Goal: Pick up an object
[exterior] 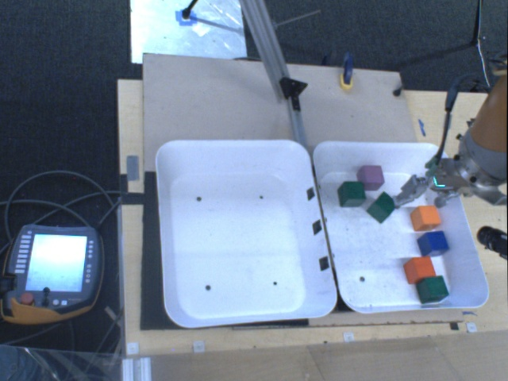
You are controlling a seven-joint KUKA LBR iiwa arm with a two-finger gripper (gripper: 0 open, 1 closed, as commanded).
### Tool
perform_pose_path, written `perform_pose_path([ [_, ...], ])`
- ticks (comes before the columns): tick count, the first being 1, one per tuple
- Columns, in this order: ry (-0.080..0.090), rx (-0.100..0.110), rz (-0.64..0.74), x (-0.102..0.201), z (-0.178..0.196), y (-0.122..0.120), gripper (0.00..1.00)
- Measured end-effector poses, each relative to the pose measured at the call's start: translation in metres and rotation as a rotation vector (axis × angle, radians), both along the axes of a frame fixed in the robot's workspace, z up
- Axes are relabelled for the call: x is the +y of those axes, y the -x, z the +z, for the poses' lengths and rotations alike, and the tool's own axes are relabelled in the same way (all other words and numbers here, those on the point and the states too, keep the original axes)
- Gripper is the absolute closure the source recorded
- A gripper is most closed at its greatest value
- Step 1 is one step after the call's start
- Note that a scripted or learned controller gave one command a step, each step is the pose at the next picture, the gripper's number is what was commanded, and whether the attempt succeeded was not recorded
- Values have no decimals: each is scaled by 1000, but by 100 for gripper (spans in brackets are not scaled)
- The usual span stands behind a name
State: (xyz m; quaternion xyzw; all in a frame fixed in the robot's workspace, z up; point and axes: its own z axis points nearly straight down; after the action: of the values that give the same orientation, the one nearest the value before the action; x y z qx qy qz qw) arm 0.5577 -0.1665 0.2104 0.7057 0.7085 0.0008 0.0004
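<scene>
Several small blocks lie in the right bin (468, 292). A purple block (371, 175) and two dark green blocks (351, 193) (381, 207) sit near its back left. An orange block (425, 217) and a blue block (432, 243) lie toward the right wall. Another orange block (418, 269) and a green block (432, 289) rest at the front right corner. My gripper (419, 189) hangs over the back right of this bin, just right of the tilted green block and above the upper orange block. I see no block in it.
The left bin (171, 213) stands beside the right one, separated by a shared rim with black clips. A slanted metal pole (270, 46) crosses the back of the bench. A teach pendant (51, 272) with cables lies at the far left.
</scene>
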Motion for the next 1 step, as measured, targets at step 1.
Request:
perform_pose_path([
  [1,1,4,-2,-4,-42,-1,0],
])
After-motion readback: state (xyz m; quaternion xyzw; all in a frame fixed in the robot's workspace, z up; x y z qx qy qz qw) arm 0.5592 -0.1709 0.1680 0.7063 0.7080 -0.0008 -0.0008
